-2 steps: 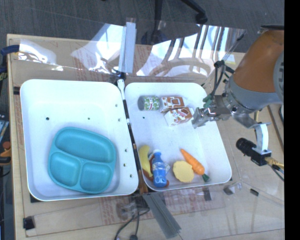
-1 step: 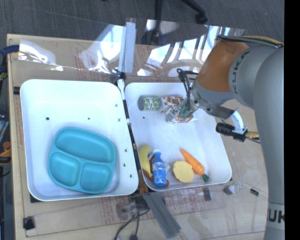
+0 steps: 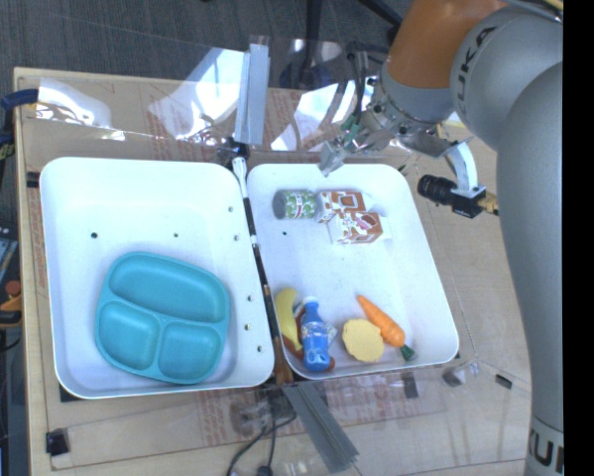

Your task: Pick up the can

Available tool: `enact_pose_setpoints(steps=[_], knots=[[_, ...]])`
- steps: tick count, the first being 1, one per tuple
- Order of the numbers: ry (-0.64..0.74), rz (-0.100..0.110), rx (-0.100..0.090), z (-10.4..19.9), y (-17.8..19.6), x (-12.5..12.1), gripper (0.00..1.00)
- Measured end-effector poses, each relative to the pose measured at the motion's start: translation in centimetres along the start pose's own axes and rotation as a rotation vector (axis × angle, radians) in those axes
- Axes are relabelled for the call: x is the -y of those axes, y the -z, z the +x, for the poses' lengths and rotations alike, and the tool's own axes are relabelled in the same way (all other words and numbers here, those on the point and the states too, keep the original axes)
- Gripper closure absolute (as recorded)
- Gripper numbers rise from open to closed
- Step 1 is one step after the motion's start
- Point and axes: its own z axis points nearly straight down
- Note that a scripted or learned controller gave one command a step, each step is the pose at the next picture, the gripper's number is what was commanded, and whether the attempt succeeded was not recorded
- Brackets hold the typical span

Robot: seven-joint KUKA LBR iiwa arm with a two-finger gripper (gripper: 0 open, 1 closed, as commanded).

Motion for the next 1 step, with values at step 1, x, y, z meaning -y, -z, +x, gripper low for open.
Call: enact_pose_setpoints(steps=[1], knots=[[0.193,0.004,-0.002,6.6,0.23,-2.44,1.0]])
